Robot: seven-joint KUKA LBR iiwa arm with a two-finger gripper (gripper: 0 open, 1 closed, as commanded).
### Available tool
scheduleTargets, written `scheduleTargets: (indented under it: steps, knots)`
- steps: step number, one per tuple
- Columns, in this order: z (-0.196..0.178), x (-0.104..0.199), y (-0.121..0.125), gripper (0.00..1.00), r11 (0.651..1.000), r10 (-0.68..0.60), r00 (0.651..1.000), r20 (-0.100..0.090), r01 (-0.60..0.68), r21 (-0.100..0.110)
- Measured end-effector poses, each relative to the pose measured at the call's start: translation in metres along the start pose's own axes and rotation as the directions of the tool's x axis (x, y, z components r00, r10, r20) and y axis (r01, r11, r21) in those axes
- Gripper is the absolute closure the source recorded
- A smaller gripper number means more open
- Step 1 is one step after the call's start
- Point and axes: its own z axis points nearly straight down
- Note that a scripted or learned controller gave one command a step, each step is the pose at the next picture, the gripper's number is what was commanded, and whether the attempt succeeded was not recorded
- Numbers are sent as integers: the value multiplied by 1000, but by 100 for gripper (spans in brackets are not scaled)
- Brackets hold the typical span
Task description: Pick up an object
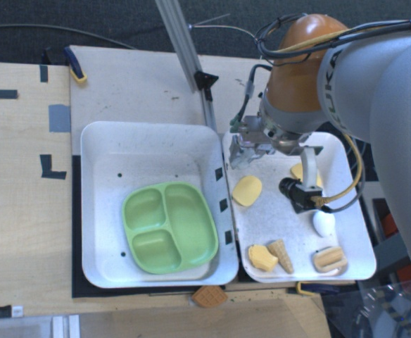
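Claw point(242, 152) over right bin point(357, 259), near yellow round piece point(247, 190), no legible writing

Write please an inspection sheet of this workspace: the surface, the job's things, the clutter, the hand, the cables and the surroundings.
Surface: bench bearing a left bin and a right bin.
Job's things: in the right bin, yellow round piece, yellow lump, cone, white egg-like piece, tan roll.
Clutter: green divided plate in the left bin; orange piece lying outside the bins at the near edge.
Hand: hand over the right bin's far left corner; grip state unclear.
Cables: black cables looping over the arm.
Surroundings: metal pole, tape marks.
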Motion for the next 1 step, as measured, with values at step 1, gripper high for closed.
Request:
scheduleTargets:
  steps: [1]
  knots:
    - [2, 52, 7, 100, 1000, 1, 1000, 1, -1, 1]
